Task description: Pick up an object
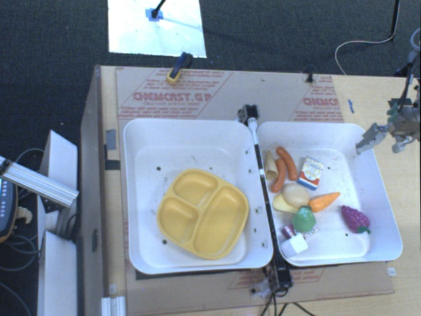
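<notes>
White carton (295, 243) beside green toy (304, 220); gripper (383, 139) over right bin's (381, 196) rim.

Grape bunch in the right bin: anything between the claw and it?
Nothing visible. The claw sits at the right bin's upper right rim; the grapes lie apart near that bin's right wall, with bare bin floor between. The carrot and carton lie to the left, off that line.
</notes>
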Motion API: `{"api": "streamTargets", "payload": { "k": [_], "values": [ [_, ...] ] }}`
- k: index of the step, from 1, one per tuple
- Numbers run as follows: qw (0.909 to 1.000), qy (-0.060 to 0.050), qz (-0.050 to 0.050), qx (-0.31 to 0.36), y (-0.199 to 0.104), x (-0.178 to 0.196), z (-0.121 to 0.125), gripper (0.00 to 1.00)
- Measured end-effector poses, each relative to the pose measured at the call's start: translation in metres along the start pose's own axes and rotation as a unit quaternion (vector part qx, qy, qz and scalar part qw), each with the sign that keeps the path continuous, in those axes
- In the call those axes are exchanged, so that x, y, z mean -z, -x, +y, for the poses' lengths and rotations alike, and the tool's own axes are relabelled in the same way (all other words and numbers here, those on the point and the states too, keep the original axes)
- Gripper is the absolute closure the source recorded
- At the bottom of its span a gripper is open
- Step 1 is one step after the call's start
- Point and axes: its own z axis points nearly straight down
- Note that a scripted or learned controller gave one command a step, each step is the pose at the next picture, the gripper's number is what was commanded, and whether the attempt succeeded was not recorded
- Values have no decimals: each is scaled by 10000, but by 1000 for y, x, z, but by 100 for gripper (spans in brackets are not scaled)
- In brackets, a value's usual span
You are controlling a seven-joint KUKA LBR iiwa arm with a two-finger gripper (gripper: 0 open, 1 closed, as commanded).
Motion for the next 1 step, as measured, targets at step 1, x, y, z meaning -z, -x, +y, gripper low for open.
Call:
{"api": "streamTargets", "payload": {
  "k": [1],
  "values": [
    [10000,-27,13,5,-47,-159,-1,0]
  ]
}}
